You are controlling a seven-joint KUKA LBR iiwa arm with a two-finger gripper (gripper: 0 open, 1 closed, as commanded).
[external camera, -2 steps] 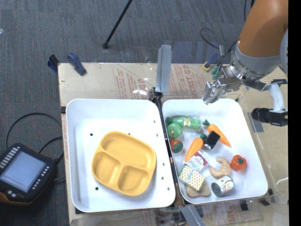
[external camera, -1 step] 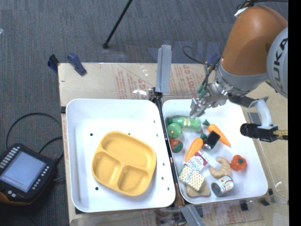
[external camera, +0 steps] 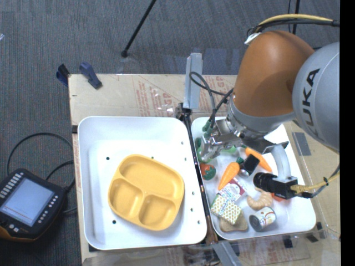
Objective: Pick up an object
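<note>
While low over the right bin (external camera: 302, 218), claw (external camera: 209, 147) state can't be told.
Carrot (external camera: 228, 174) just right of it; yellow tray (external camera: 146, 192) in left bin (external camera: 89, 148).

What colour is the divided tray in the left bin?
Yellow: the divided tray shows plainly in the camera view.

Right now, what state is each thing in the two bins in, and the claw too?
Yellow plastic divided plate: lying flat, right way up, alone in the left white bin.
Orange toy carrot: lying slanted in the right white bin.
Small printed can: on its side near the front.
Patterned square packet: lying flat, atop other pieces.
Claw: low over the right bin's left edge; grip unclear.
</note>
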